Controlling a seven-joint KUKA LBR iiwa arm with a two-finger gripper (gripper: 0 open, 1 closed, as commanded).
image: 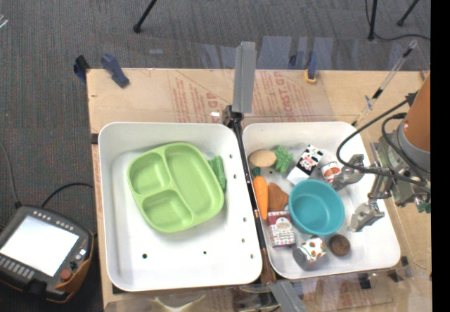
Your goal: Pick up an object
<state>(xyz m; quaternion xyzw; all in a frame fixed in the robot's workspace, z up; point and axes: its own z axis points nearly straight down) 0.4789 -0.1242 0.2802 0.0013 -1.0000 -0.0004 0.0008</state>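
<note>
Camera view shows the two-finger gripper (358,193) at three o'clock in the right white bin (383,251), its metal fingers (367,216) spread apart with nothing between them; just beside it at nine o'clock sits a round teal plastic bowl (316,206). Around the bowl lie an orange carrot (260,193), a small red carton (281,228) and a dark brown ball (339,244); the left white bin (119,247) bears a green sectioned plastic tray (176,186).

Grey arm (411,163), orange band (422,117), black cables (355,136)
</note>
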